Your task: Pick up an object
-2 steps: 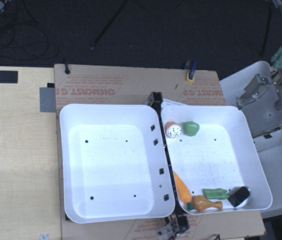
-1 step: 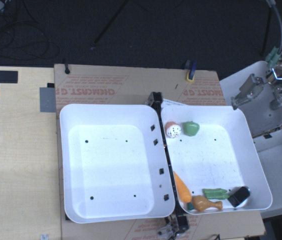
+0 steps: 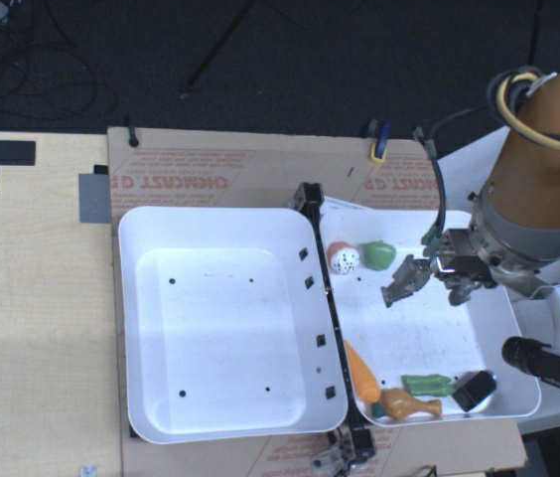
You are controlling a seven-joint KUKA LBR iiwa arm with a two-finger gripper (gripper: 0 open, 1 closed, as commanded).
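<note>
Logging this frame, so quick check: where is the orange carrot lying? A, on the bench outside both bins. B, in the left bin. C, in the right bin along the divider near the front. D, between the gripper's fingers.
C: the carrot lies in the right bin, along its left wall near the front.

- One camera sits high above the bench and looks down at a slant.
- It is far enough back to see both white bins: the left bin and the right bin.
- The arm comes in from the right side.
</note>
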